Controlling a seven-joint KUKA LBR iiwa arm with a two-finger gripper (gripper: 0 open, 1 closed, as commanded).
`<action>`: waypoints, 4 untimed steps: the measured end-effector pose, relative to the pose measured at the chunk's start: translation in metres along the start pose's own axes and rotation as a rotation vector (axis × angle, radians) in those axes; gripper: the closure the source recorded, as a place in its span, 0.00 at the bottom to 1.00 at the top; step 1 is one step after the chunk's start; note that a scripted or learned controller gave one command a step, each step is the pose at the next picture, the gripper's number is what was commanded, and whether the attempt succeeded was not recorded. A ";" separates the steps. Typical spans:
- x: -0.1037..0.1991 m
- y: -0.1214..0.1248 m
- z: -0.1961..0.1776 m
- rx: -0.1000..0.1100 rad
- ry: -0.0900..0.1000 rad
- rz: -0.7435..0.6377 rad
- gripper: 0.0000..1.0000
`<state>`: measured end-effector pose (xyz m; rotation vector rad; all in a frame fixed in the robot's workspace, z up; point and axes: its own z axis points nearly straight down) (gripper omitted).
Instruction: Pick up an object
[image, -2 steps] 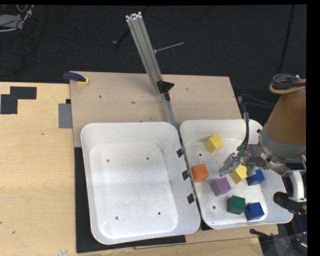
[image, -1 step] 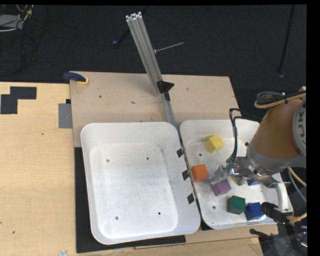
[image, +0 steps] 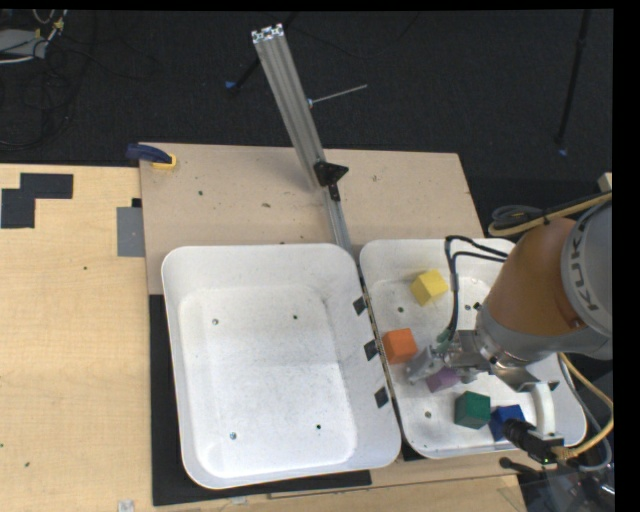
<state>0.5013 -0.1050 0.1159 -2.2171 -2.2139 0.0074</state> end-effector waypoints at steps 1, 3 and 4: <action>-0.003 0.000 -0.012 -0.003 -0.001 0.009 1.00; 0.000 -0.010 -0.120 -0.012 -0.002 -0.003 1.00; -0.001 -0.009 -0.172 -0.012 -0.003 -0.002 1.00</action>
